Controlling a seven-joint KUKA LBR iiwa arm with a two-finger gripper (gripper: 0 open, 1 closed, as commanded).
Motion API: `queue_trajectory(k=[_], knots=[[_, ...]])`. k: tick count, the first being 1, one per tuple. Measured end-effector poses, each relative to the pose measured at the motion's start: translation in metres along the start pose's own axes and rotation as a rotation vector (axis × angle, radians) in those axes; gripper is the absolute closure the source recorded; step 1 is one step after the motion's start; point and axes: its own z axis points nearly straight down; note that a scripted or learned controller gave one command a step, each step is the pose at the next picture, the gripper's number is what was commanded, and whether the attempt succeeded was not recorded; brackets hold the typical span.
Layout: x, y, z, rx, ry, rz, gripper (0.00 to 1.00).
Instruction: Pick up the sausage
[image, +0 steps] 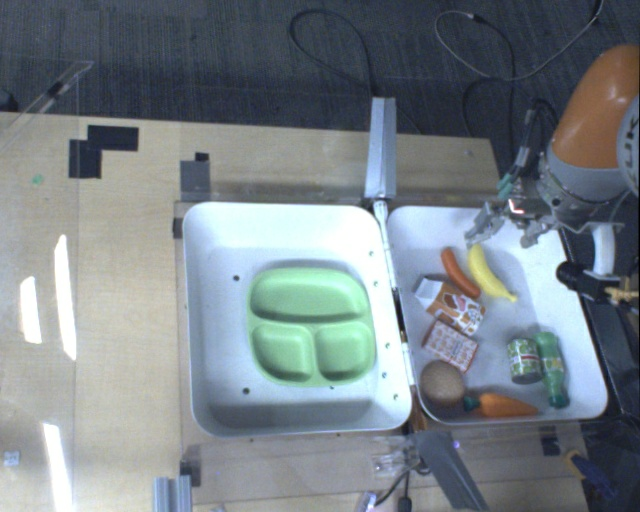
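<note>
Above the right bin's (590, 330) far edge, the gripper (508, 228) hovers with fingers spread, grasping nothing. Just below it, the sausage (460, 273) lies beside a banana (491, 274).

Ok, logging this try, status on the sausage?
Gripper open, above right bin's far edge, holding nothing. Sausage lying in bin, untouched. Banana tight beside it, may crowd the grasp.

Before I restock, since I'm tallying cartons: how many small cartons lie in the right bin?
2: one carton beside the sausage, another carton just below it, above the brown ball. None seems hidden.
</note>
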Motion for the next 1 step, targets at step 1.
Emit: queue_trajectory(k=[1], knots=[[0.0217,0.0387,0.1173,-0.004,-0.001,-0.084,0.0]])
